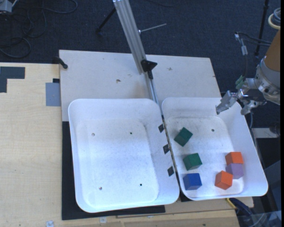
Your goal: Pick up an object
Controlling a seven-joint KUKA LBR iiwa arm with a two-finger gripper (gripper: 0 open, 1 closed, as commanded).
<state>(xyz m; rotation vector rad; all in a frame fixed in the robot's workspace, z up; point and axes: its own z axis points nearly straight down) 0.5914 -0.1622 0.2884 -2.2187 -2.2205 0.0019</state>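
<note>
My bench sits on dark carpet strewn with cables, a pale wooden tabletop [23, 141] to the left and a white board [104, 77] under the two bins. A slanted aluminium rail [132, 34] runs down from twelve o'clock to the seam between them. The left bin [80, 112] shows me only its speckled floor. The right bin [251, 141] holds six cubes: a dark green cube [183, 136] near its centre, tilted on a corner; a second green cube [192, 161] just below it at six o'clock; a blue cube [192, 181] below that, near the front wall. Toward four o'clock in the bin I see an orange cube [234, 158] touching a purple cube [235, 170], with another orange cube [223, 179] just beside the purple one. The gripper [235, 103] hangs over the bin's upper right rim, at about two o'clock from the cubes and well apart from them, its fingers spread with nothing between them.
</note>
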